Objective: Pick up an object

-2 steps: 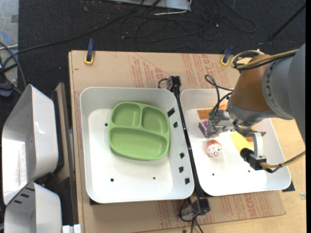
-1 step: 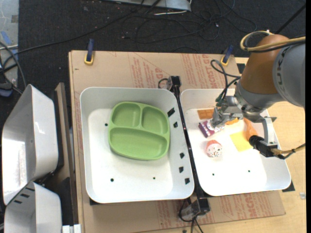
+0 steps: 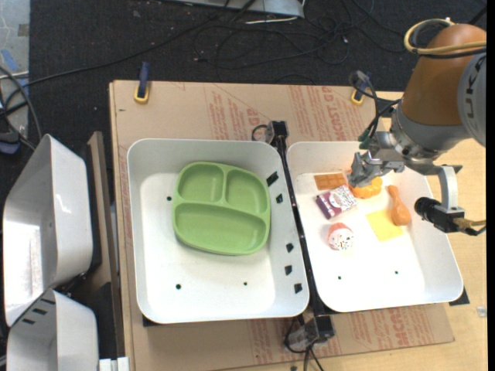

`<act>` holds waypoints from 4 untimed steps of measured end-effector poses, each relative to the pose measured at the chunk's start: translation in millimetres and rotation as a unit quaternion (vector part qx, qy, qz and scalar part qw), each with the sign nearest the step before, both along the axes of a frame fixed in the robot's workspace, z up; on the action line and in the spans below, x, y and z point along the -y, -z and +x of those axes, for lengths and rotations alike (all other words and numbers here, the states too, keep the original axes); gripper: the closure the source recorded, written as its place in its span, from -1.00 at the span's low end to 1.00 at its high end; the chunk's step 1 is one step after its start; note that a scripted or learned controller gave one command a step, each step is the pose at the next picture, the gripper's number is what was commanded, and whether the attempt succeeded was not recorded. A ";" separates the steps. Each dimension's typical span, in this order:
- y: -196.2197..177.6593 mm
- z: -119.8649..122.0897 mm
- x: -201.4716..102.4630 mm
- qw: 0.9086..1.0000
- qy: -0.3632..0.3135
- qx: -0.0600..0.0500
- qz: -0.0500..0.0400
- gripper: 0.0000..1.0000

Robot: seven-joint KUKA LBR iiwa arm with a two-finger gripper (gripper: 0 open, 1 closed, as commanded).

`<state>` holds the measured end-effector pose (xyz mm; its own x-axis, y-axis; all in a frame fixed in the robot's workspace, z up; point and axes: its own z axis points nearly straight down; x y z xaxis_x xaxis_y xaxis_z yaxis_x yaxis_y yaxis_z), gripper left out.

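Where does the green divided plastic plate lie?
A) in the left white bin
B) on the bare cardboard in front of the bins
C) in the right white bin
A: the green divided plastic plate rests on the floor of the left white bin.

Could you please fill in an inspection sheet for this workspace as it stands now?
Surface: brown bench bearing a left bin and a right bin, side by side.
Job's things: in the right bin, an orange cracker, a purple packet, a yellow square, an orange carrot-like piece, a small white-and-red item, a yellow-orange piece.
Clutter: green divided plate in the left bin.
Grippers: pincer low over the yellow-orange piece; grasp not discernible.
Cables: black cables on the floor.
Surroundings: spare white bins at the left.
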<state>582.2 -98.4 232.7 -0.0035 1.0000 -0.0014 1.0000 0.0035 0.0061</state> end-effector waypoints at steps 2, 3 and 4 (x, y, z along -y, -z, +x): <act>9.4 -12.2 -44.9 1.000 -0.002 -0.004 0.001 1.00; 15.3 -35.1 -99.7 1.000 -0.002 -0.005 0.002 1.00; 20.4 -63.6 -146.8 1.000 -0.002 -0.005 0.002 1.00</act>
<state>518.6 48.4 212.3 -0.0077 1.0000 0.0019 1.0000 0.0077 -0.0042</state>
